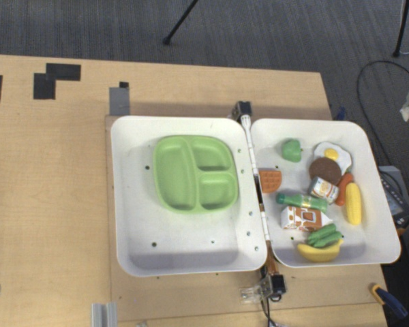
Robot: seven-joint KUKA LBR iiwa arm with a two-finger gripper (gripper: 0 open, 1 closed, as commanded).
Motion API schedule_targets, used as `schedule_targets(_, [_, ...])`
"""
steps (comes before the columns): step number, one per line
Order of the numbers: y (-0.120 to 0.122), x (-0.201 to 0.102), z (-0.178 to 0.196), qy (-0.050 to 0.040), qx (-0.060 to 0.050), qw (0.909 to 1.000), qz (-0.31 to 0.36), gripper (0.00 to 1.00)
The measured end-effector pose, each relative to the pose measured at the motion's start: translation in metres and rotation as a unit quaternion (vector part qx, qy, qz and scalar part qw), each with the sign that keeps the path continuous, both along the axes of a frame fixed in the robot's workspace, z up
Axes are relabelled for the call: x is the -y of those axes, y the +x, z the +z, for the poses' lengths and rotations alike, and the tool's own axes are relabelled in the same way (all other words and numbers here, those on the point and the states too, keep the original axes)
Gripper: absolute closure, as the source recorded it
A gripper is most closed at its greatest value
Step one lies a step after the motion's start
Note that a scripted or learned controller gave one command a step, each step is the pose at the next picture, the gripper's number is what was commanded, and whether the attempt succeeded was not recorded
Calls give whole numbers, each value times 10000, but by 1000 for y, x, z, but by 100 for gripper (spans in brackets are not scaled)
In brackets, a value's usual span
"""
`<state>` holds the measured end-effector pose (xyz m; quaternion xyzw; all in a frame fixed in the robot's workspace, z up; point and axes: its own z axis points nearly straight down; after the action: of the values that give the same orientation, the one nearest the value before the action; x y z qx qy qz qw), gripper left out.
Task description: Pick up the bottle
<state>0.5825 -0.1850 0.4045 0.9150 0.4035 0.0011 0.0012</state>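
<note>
Green bottle (301, 200) lies flat mid right bin (378, 216), crowded by the carton (303, 218) and jar (325, 186). Can't tell the gripper's state. I'd drop straight down and pinch across its narrow width.

Two bins sit side by side on the tabletop (48, 203), touching along their inner rims. The left bin (133, 251) holds a divided plate (194, 174) near its centre. The right bin (371, 162) holds the remaining items in a cluster. A pepper (291, 149) lies toward the rear left, a fried egg (332, 154) to its right. A waffle piece (270, 179) lies against the left wall. The bottle (301, 200) lies on its side mid-bin, with a jar (325, 178) just behind and right of it. A corn cob (353, 204) and carrot (345, 186) lie at the right. A carton (303, 218) sits just in front of the bottle, then pea pods (325, 236) resting on a banana (319, 252) nearest the front wall.
</note>
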Motion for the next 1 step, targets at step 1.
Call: schedule_targets(1, [54, -89, -61, 15, -17, 9979, -654, 100])
